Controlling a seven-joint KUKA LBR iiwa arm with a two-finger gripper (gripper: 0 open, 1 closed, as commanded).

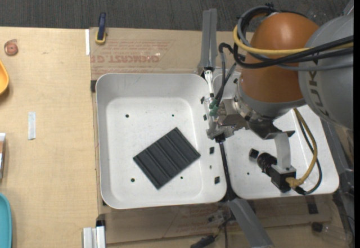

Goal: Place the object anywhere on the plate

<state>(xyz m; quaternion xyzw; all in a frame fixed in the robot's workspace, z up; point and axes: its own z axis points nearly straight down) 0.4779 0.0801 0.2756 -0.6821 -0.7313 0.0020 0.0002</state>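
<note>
A dark grey ridged plate [167, 157] lies flat and turned at an angle in the left white bin [112, 129], toward its lower middle. The arm's orange band [278, 55] and grey wrist hang over the right white bin [247, 182]. The gripper [220, 127] sits low at the divide between the two bins, right of the plate and apart from it. The wrist covers most of the gripper. A small green bit [214, 108] shows at its left side, and I cannot tell what that is.
Cables and a black unit [274, 169] hang from the wrist over the right bin. On the wooden bench to the left lie a small white strip [31, 126], an orange item [3, 81] and a teal item [4, 221]. A blue clamp [102, 26] stands behind the left bin.
</note>
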